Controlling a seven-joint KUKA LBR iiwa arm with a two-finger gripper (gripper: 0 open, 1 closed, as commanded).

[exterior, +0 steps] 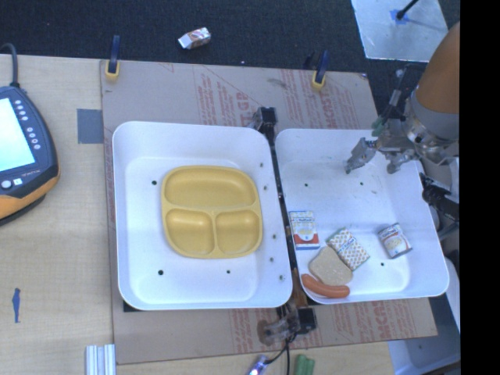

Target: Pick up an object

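The metal tool (378, 156) is seen over the right bin's (328, 151) far bare floor, its fingers spread apart with nothing between them. Near that smooth white bin's front edge, a small printed carton (303, 230), a checkered packet (349, 248), a cylindrical can (394, 241), a rounded bread slice (330, 268) and a glossy sausage (326, 289) are clustered. A yellow three-compartment plate (211, 210) lies in the left bin (137, 209).

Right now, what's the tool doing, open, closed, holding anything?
Tool: open, holding nothing, over the right bin, up-view of the items.
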